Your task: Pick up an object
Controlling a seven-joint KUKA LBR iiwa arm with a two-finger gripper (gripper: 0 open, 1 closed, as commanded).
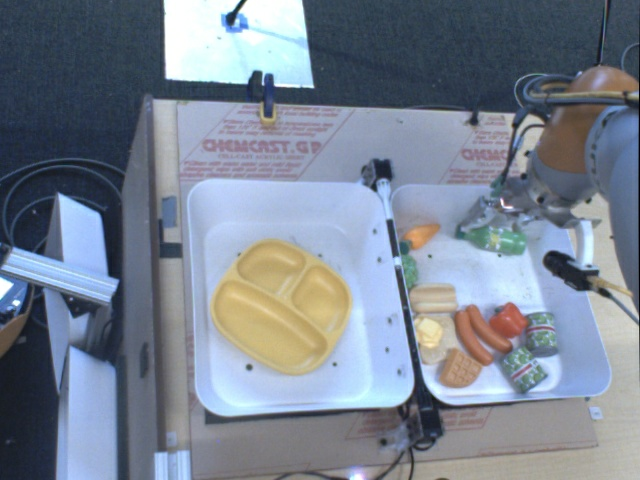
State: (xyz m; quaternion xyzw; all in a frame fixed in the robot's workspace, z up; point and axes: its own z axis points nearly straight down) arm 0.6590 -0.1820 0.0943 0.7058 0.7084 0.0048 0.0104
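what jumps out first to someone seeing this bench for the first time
The big yellow divided tray lies alone in the left bin. The right bin is crowded with toy food: a carrot, sausages, a red pepper, a cookie and cans. At that bin's far side the gripper sits right over a green bottle.

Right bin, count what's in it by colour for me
Green: 4
Orange or red: 4
Tan or yellow: 3
Total: 11
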